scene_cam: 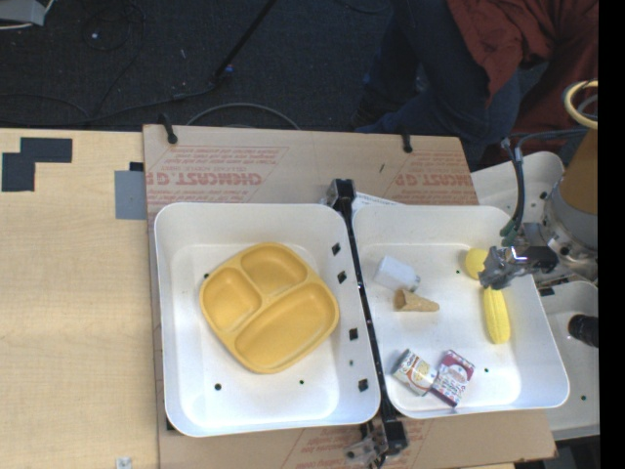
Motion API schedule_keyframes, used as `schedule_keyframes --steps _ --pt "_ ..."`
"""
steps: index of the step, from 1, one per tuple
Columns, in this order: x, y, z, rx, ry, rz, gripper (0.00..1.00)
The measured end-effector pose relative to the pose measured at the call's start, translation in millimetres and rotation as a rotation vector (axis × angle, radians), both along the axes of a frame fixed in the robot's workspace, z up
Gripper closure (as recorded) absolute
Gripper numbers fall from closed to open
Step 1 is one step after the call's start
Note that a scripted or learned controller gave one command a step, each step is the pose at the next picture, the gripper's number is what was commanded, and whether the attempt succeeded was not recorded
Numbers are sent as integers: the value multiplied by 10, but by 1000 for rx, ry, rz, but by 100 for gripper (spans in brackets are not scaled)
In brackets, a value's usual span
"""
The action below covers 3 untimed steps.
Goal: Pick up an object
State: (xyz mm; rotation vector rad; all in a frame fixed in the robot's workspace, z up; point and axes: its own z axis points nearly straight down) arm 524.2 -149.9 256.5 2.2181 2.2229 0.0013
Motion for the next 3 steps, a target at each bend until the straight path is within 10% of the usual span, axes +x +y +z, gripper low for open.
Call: schedule_keyframes --steps 3 --pt "187 1558 -344 1 6 2 100"
